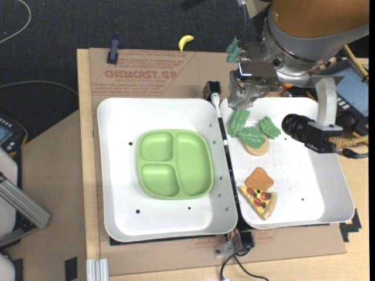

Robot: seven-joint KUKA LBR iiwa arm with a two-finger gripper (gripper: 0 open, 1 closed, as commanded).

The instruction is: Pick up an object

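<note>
The gripper (241, 98) hangs over the far left corner of the right bin (328, 209), a cluster of dull grey metal parts under the arm (310, 34) with its smooth grey shell and glossy orange band. Whether it is open or closed cannot be told from here. Just below it lies a green toy vegetable (239, 122), long and ribbed, tilted against the bin's left wall. Whether the tool touches it is unclear.

Beside that piece, a little further from the gripper, a leafy green toy (253, 136) rests on a round tan cookie (258, 148), with another crinkled green leaf (270, 127) to their right. Nearer the front of the bin — well apart from the gripper — lie a brown toast slice (259, 179) and a pizza wedge (259, 201) with red dots on yellow.

To the gripper's left, the left bin (117, 209) holds a matte pale-green plate (174, 163), rounded-square and split into three compartments. Both bins are smooth white plastic with rounded corners.

They sit on a brown cardboard sheet (146, 75) printed in faded red; the large line seems to read "CHEMCAST GP", the smaller lines are illegible. A blue clip (113, 49) and a small yellow banana (186, 41) lie at the sheet's far edge. A black cylinder (304, 132) juts over the right bin.
</note>
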